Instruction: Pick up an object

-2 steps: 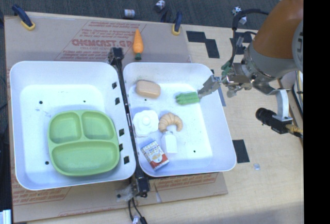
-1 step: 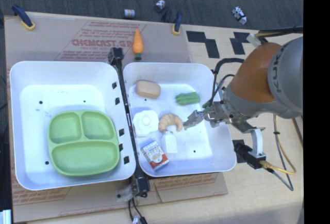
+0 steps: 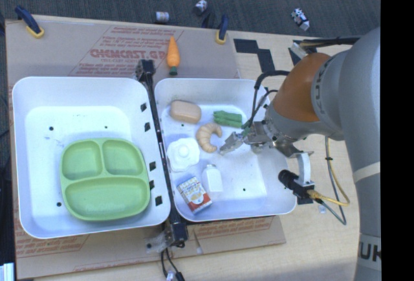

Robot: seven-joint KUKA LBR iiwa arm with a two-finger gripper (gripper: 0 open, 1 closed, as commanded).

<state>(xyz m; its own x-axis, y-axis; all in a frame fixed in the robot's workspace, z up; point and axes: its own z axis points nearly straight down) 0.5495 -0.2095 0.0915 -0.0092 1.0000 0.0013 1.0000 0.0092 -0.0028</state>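
Pincer (image 3: pixel 228 144) low in right bin (image 3: pixel 259 192), beside croissant (image 3: pixel 207 136)

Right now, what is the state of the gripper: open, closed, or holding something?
Gripper: in the right bin, close beside the croissant; nothing is seen between its fingers; open or closed cannot be told.

Tan croissant (image 3: pixel 208 136) lying flat, mid right bin (image 3: pixel 259 199)
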